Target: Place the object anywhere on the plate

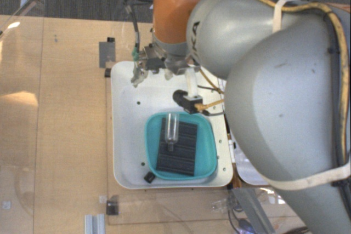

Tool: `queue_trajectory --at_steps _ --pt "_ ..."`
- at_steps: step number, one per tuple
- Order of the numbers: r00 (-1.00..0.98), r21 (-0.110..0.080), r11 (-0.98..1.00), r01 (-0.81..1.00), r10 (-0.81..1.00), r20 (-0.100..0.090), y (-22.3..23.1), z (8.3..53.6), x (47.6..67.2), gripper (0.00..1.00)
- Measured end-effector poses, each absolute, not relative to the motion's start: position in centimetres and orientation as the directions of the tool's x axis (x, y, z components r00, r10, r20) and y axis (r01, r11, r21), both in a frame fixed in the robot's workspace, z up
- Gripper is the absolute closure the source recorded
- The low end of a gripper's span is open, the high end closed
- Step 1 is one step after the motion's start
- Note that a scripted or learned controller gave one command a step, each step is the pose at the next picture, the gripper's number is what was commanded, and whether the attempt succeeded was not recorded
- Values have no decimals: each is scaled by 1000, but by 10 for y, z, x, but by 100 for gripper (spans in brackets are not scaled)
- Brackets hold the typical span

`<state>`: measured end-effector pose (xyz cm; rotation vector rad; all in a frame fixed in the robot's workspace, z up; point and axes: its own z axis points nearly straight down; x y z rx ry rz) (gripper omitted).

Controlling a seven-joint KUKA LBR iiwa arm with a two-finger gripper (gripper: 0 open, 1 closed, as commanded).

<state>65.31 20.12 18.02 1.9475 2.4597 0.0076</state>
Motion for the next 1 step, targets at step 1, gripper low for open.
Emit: queue_trajectory --at_steps 1 --pt "-235 15 235 972 972 -1 203 192 654 100"
